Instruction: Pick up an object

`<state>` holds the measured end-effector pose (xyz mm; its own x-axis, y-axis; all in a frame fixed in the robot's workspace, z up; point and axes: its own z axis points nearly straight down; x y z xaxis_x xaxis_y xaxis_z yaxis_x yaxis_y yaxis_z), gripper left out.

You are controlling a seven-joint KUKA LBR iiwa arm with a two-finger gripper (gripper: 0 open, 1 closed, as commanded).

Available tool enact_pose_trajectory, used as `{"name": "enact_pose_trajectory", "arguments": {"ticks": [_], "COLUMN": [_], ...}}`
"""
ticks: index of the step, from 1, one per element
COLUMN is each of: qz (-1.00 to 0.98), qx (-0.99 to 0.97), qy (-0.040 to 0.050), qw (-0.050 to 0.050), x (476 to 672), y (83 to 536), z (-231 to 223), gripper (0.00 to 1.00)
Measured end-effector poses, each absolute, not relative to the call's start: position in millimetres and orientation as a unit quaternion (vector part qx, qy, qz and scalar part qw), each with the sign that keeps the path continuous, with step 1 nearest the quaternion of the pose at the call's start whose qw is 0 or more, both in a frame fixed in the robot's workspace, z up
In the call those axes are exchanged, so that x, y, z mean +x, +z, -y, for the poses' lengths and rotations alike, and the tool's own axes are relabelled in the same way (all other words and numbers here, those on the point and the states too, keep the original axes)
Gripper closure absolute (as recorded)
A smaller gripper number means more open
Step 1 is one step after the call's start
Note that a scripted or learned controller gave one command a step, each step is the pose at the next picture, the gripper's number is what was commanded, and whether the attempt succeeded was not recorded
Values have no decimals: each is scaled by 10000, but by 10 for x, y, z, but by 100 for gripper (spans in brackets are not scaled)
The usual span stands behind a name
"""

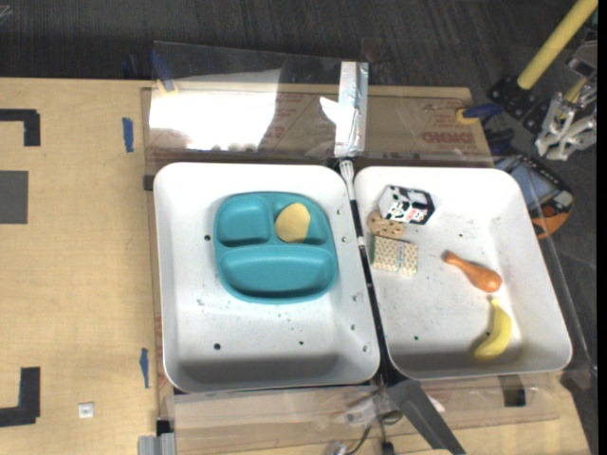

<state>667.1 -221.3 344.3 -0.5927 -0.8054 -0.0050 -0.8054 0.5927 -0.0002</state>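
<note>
Right bin [531,254]: banana [494,334] near front corner, well apart from other items. Likely light, smooth, curved toy; grip across mid-body, not tapering tips. Jaws' state: cannot tell.

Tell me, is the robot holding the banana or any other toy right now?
No. The banana lies loose in the right bin, and no fingers are around any other toy there.

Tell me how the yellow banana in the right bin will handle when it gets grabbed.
The yellow curved banana lies flat near the right white bin's front corner. It probably looks stiff, smooth and maybe slippery. Its curve suggests it may pivot or slide when nudged rather than roll. The nearby wall could crowd a grasp.
</note>
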Motion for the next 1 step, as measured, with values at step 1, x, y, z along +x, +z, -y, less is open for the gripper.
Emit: {"name": "enact_pose_trajectory", "arguments": {"ticks": [1], "qz": [-8305], "qx": [-5570], "qy": [-42], "qw": [62], "x": [6682], "y": [4163], "z": [2218], "gripper": [100]}}
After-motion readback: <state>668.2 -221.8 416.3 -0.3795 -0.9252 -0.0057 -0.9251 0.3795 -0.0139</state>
